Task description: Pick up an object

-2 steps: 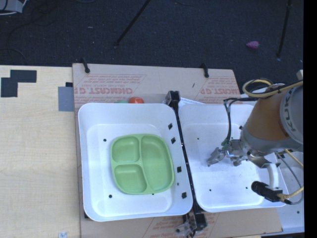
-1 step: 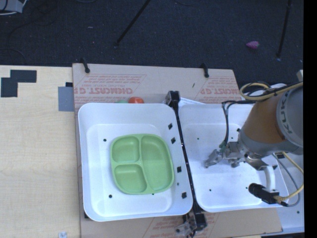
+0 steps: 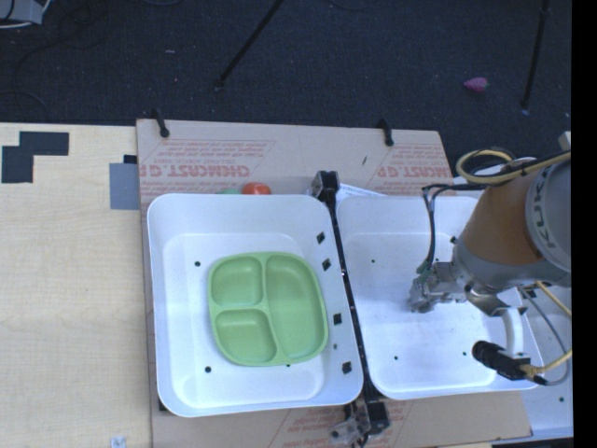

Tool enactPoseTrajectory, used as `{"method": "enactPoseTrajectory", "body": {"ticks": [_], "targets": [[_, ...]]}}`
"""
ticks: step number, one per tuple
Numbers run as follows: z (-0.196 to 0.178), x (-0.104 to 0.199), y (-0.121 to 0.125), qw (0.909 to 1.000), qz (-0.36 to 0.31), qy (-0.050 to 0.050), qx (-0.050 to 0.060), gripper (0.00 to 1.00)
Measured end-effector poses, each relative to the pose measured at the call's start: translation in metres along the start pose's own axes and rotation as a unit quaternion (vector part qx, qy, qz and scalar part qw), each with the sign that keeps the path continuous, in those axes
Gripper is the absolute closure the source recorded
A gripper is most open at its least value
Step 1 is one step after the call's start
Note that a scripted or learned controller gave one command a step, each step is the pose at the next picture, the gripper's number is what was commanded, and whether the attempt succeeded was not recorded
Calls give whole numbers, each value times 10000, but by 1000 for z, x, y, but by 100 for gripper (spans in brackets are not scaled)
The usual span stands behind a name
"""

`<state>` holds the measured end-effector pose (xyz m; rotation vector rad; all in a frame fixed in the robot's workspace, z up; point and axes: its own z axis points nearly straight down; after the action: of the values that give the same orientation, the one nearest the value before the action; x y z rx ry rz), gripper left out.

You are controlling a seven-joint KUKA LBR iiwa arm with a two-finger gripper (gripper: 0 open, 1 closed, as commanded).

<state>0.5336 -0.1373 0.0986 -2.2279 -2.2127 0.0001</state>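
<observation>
**Gripper over right bin, plate in left bin**

Green plate (image 3: 269, 308) lies flat in the left bin (image 3: 177, 250), about mid-floor and a bit toward the near side. It has three sections: two small ones on the view's left and one long one on the right. It sits slightly turned and is not touching the bin walls.

Arm (image 3: 508, 227) comes in from the view's right, across the right bin (image 3: 392, 362). Gripper (image 3: 424, 294) is over that bin's floor, about mid-depth and right of centre, well apart from the plate, with the divider between them. Can't tell whether the gripper is released or clenched, as it is too small and seen from above. Nothing visible in its grasp.

A red thing (image 3: 256, 189) sits just behind the left bin's far rim, on the cardboard (image 3: 280, 161) under both bins. A small pink thing (image 3: 476, 84) lies on the dark floor beyond the bench (image 3: 65, 297), far from the bins.
</observation>
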Motion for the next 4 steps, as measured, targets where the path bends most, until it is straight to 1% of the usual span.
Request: {"method": "enactPoseTrajectory", "body": {"ticks": [1,2,3,4], "targets": [[-61,3,-5,10000,-43,-6,-17,100],[-104,-1,-8,10000,-36,-7,-15,100],[-126,-2,-7,10000,-38,-5,-9,100],[-135,50,-8,10000,-55,8,3,100]]}}
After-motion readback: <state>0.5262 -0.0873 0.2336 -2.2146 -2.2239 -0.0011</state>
